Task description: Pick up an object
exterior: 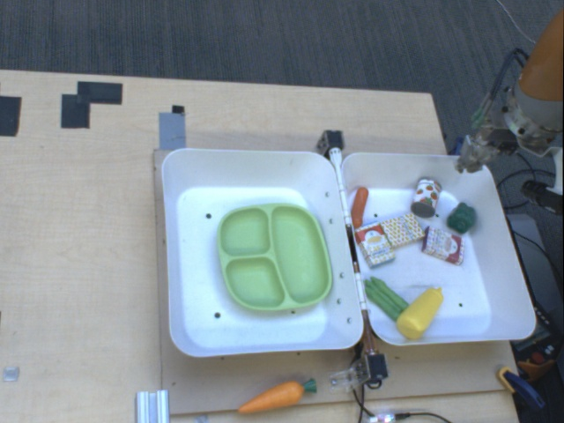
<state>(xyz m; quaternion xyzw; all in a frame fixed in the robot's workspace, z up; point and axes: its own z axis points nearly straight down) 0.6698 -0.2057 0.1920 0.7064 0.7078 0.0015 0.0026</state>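
The right bin (502, 280) holds several small items. These include a red sausage (359, 206), a small can (426, 197), a dark green lump (461, 218), a patterned packet (403, 229), two red-and-white packets (376, 244) (442, 246), a green pod (385, 296) and a yellow bottle (420, 313). My gripper (471, 154) hangs over the far right corner of this bin, above and to the right of the can. Nothing shows in its grasp.
The left bin (189, 263) holds a light green divided plate (273, 258). A toy carrot (278, 397) lies on the bench in front of the bins. Dark markers (88, 104) sit on the bench at the far left. Cables run past the bench's right edge.
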